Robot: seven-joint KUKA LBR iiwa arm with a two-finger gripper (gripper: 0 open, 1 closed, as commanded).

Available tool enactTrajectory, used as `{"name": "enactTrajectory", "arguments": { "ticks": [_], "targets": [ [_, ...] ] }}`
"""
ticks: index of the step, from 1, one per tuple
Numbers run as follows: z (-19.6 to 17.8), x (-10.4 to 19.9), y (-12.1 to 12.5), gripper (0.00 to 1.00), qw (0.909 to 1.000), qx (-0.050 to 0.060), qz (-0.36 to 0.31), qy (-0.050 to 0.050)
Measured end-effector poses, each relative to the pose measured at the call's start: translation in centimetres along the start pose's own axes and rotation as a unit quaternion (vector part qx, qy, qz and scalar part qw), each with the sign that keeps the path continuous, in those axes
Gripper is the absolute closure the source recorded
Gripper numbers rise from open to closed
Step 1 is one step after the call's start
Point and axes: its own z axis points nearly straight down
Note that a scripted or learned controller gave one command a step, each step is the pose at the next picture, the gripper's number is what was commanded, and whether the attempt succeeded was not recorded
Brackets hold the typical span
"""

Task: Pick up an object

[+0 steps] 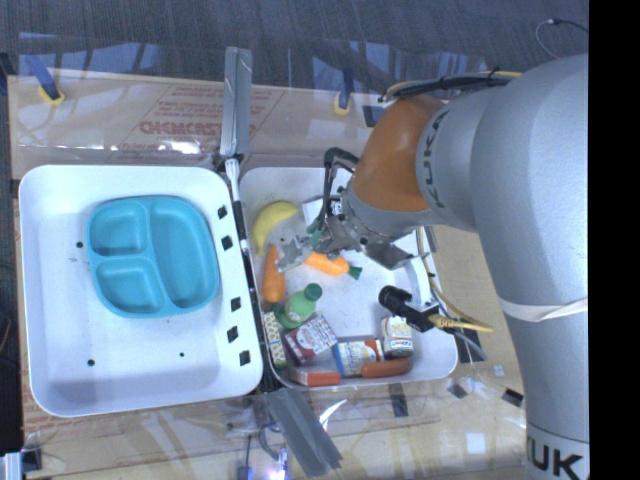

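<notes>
Claw (297,250) is low in the right bin (352,308), toward its far-left part, between the banana (272,220) and the small orange carrot (327,264). Spread or pressed together: cannot tell, as the wrist and the clutter hide it. Nothing is visibly pinched. The tip looks close to the carrot's left end, but contact can't be confirmed.

Small orange carrot lies flat near the middle of the right bin, just right of the claw. Its long axis runs roughly left to right, parallel to the far edge and dipping slightly toward the near edge at the right end, where there is a bit of green.

Other contents of the right bin: a second carrot (272,276) lies along the left wall, its long axis far to near. The green bottle (297,306) is just beside it. The red-and-white packet (312,338), small carton (355,353) and can (397,338) crowd the near edge.

Left bin (40,268) holds a blue divided plate (152,253), nearer its far edge. Both bins sit side by side on the worktop (150,118).
</notes>
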Motion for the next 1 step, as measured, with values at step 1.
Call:
{"name": "enactTrajectory", "arguments": {
  "ticks": [1],
  "targets": [
    [-6.91,1.42,2.57,0.0,0.9978,-0.002,-0.066,0.0]
  ]
}}
